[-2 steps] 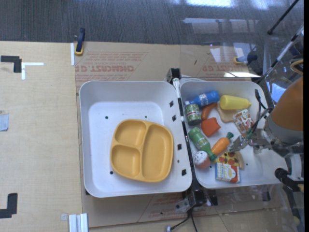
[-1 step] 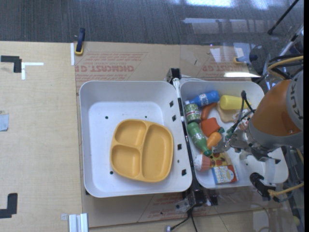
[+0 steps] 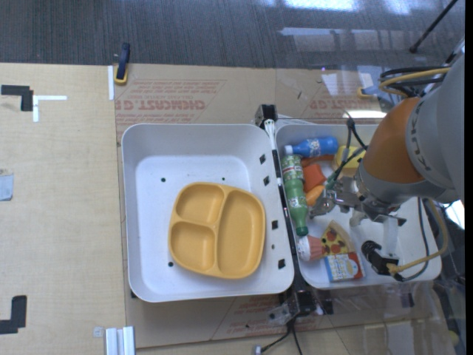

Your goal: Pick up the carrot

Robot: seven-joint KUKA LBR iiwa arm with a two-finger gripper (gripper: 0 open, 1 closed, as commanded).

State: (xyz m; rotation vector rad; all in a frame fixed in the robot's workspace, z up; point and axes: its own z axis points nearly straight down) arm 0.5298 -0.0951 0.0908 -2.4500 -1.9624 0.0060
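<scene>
The orange carrot (image 3: pixel 315 193) lies in the right bin (image 3: pixel 423 271), just right of the green bottle (image 3: pixel 294 192) and below a red-orange item (image 3: pixel 313 174). My gripper (image 3: pixel 326 203) hangs low in that bin under the arm's orange band (image 3: pixel 392 154), right beside the carrot's lower right end. The wrist covers much of the gripper, and I cannot tell whether it touches the carrot.
The right bin also holds a blue bottle (image 3: pixel 314 147), a yellow item (image 3: pixel 347 156), a pizza slice (image 3: pixel 336 236), a small snack box (image 3: pixel 342 266) and a pink-capped item (image 3: pixel 311 248). A yellow divided plate (image 3: pixel 218 230) sits in the left bin (image 3: pixel 148 198).
</scene>
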